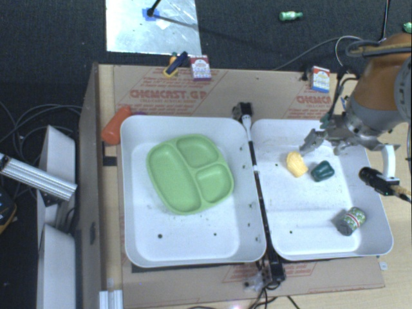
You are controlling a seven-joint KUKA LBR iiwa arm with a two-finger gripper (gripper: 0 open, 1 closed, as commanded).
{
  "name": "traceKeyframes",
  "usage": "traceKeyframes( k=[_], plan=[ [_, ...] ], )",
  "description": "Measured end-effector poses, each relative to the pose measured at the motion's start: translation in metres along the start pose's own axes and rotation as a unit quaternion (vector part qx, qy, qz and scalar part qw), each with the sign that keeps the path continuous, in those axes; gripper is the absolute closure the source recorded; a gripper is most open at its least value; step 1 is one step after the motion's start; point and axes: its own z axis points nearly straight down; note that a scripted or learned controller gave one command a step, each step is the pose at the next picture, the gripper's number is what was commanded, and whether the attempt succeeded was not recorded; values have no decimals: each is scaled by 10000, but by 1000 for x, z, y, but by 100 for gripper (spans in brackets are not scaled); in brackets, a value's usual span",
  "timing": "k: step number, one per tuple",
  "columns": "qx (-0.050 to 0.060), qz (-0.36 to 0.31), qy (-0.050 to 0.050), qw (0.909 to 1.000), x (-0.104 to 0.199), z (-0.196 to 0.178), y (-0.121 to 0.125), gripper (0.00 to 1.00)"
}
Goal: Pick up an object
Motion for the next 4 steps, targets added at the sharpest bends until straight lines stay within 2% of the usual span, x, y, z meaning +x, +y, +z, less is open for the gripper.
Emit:
traceKeyframes(
  k=[1,2,3,4],
  plan=[
    [35,3,7,10000,30,80,21,0],
    [6,-8,0,10000,29,68,23,100],
    [3,19,-18,10000,-42,-4,8,100],
    [13,11,-7,10000,-41,-3,7,0]
  ],
)
